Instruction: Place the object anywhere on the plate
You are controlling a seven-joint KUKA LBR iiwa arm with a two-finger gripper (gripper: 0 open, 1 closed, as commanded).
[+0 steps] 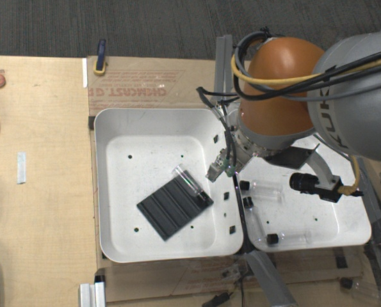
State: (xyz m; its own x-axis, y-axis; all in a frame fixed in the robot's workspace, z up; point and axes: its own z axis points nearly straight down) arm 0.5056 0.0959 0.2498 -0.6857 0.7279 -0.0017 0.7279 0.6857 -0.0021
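Camera view: dark ribbed plate lies in left bin, clear tube-like object resting on its upper edge. Gripper hangs just right of it; fingers' state can't be told.

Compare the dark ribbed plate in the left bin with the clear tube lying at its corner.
The ribbed plate is dark, flat and opaque; the clear tube is see-through and round-bodied. The ribbed plate is broad and rectangular; the clear tube is slim and much smaller. Both lie at a slant in the left bin, the tube resting at the plate's upper right corner.
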